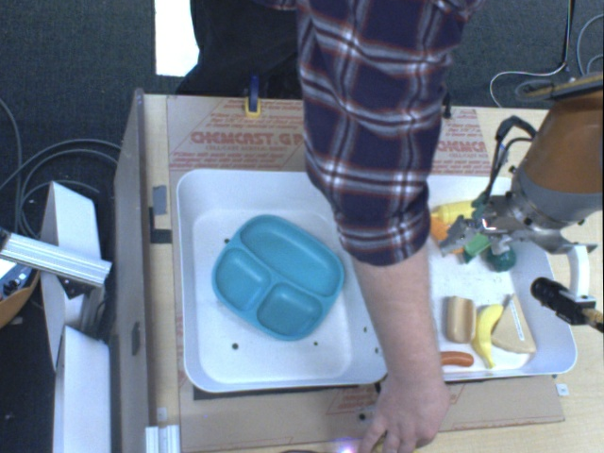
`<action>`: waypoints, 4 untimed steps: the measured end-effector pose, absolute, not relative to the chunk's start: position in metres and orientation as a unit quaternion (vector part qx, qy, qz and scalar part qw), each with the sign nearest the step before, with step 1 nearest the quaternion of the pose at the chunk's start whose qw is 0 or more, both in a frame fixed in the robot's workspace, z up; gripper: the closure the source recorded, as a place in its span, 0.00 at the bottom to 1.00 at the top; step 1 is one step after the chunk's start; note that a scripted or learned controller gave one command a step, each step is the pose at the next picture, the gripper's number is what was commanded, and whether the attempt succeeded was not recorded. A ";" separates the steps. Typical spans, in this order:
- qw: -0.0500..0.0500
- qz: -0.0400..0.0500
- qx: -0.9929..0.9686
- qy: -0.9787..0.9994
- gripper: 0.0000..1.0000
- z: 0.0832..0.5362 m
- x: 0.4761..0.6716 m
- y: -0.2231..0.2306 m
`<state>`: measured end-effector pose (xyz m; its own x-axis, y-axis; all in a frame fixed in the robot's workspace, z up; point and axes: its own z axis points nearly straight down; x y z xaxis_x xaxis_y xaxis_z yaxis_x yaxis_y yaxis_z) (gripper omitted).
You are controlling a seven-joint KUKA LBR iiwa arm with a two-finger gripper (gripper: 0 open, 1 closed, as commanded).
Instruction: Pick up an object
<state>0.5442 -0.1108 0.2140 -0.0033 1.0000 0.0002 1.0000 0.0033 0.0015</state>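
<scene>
Objects for pickup lie in the right bin point(564, 352), toward the table's right edge.

I read a banana point(486, 333), a bread roll point(459, 318), a small sausage point(457, 358) and a pale wedge point(514, 333) along the bin's near edge. An orange piece point(442, 225), a yellow piece point(456, 209) and a green item point(499, 257) sit toward its far edge. The end effector point(478, 228) hangs over that far group; I cannot tell how its fingers stand or whether they touch anything. The left bin point(203, 347) carries a blue divided plate point(278, 275). A person's arm in a plaid sleeve point(373, 111) crosses between the bins, hand point(411, 423) at the table's near edge.
</scene>
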 end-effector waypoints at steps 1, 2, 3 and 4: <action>-0.002 0.002 0.705 0.710 0.00 0.097 0.571 -0.176; 0.000 0.000 0.704 0.710 0.00 0.086 0.651 -0.146; -0.001 0.000 0.704 0.710 0.00 0.084 0.649 -0.103; -0.001 -0.001 0.707 0.707 0.00 0.084 0.597 -0.105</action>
